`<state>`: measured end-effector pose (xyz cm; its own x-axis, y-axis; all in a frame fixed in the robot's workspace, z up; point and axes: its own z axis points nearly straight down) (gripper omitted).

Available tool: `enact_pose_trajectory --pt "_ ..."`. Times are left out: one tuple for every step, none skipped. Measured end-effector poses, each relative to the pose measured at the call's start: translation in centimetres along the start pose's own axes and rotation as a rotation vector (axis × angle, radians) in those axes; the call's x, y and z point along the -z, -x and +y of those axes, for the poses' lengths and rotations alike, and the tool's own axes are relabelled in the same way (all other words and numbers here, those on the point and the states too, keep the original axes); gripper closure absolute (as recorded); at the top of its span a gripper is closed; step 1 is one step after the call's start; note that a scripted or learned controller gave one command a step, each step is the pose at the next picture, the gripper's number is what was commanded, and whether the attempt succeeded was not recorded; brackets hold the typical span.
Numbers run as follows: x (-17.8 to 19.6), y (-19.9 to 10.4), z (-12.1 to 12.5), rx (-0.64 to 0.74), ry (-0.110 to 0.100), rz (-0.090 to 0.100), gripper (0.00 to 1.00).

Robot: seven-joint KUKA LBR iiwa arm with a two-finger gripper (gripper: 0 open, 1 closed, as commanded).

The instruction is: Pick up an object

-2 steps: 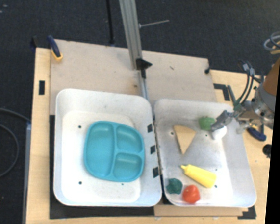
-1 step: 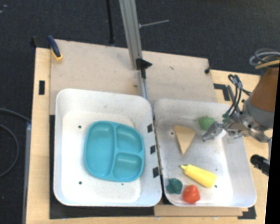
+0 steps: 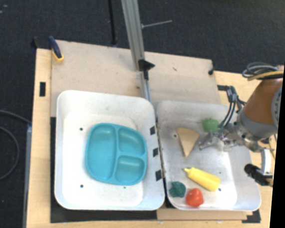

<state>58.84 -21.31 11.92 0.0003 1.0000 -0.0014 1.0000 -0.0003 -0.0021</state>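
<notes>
The desk (image 3: 112, 68) is flat, pale wood. Near its front edge, at about 5 o'clock, a round, shiny red tomato (image 3: 194, 197) lies in the right bin (image 3: 247, 196). Just beside it, at its 9 o'clock, sits a small, bumpy, dark green lump (image 3: 177, 189). Close above them lies a smooth yellow bottle (image 3: 203, 178) on its side, with its pointy tip toward the left. Farther back is a flat, tan wedge (image 3: 186, 140), shaped like a slice of cheese. At its 2 o'clock is a soft green ball (image 3: 210, 125).

The hand (image 3: 205, 141) is low in this bin, between the wedge and the green ball. I cannot tell if it is apart or together, and I see nothing held in it.

The left bin (image 3: 72, 109) is white, with round corners. A smooth blue plastic plate (image 3: 116, 154) with three sections lies in it.

At 12 o'clock, far back, a long grey metal bar (image 3: 133, 27) sticks up.
</notes>
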Motion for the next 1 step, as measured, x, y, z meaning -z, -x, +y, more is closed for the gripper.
enact_pose_trajectory --pt "-1.86 0.08 0.05 -0.002 0.002 0.0 0.0"
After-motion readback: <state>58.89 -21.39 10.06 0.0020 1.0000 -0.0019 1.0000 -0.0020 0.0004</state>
